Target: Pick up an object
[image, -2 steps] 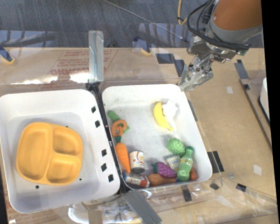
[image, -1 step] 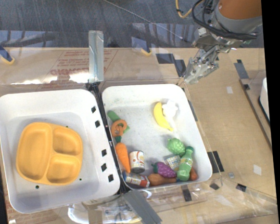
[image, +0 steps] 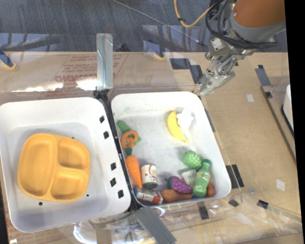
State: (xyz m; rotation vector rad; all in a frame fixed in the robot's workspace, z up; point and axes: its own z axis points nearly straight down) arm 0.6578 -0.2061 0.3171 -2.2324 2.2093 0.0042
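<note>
Grey tape (image: 155, 226) patches the near edge of the clear-plastic-covered cardboard bench (image: 248, 137). Small glossy toy foods (image: 170, 183) crowd the right bin (image: 209, 135); a yellow divided tray (image: 53, 166) sits left. Beyond the bin's far right corner, the end effector (image: 208, 85) hangs, grip unreadable.

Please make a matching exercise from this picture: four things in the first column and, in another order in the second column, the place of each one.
1. yellow tray
2. banana
3. carrot
4. gripper

A. beside the right bin's left wall
B. in the left bin
C. above the right bin's far right corner
D. upper right part of the right bin

Pairs: 1-B, 2-D, 3-A, 4-C
</note>
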